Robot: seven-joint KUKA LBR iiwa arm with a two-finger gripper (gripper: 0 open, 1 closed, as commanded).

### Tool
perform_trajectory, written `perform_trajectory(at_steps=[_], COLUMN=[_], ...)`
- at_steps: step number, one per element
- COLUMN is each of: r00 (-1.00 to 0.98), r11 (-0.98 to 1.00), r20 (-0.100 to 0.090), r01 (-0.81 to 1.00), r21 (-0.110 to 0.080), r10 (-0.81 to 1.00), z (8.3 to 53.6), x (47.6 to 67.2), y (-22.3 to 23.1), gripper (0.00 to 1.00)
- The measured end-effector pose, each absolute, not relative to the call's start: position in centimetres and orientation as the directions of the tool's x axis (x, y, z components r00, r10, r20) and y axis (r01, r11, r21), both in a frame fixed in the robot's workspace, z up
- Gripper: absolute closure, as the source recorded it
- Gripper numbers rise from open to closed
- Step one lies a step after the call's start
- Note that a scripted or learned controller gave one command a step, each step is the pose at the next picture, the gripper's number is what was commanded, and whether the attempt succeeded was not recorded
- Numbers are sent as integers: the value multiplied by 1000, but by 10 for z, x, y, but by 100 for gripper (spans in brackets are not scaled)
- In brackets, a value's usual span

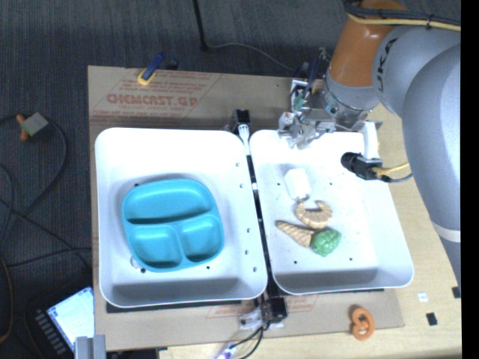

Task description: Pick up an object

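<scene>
nothing is lifted yet, we judge: our gripper (301, 135) hovers at the far rim of the right bin (389, 268). toward the bin's middle lie a white block (297, 182), a pretzel-like piece (313, 213), a cone (295, 232) and a green lump (325, 241), all still to pick.

— What colours do you see in your bins?

— Both are white. My left bin (105, 155) carries a sky-blue divided tray (173, 224). My right bin (389, 260) has a white block (297, 182), a tan and cream pastry ring (313, 212), a tan waffle-patterned cone (295, 232) and a leafy green lump (325, 241).

— And you yourself?

— My arm (426, 88) is grey, with an orange band (358, 47) above the wrist. My gripper (303, 126) is silvery metal with dark parts.

— Anything around the bins?

— Brown cardboard (165, 99) printed with red lettering, a blue and yellow clip (152, 67) on it, an orange ring (362, 322) on the pale wood bench (434, 275), and dark grey carpet (45, 51).
</scene>
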State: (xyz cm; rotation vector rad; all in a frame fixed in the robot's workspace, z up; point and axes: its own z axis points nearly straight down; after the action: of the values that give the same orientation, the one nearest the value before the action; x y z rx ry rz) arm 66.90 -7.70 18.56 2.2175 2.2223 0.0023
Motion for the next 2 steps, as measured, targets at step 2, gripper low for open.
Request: perform_trajectory(at_steps=[2], r00=[1], r11=[-1], r20=[0], r01=[1000], r21=[-3], r10=[1000], z=[97], x=[590], y=[-108], gripper=[0])
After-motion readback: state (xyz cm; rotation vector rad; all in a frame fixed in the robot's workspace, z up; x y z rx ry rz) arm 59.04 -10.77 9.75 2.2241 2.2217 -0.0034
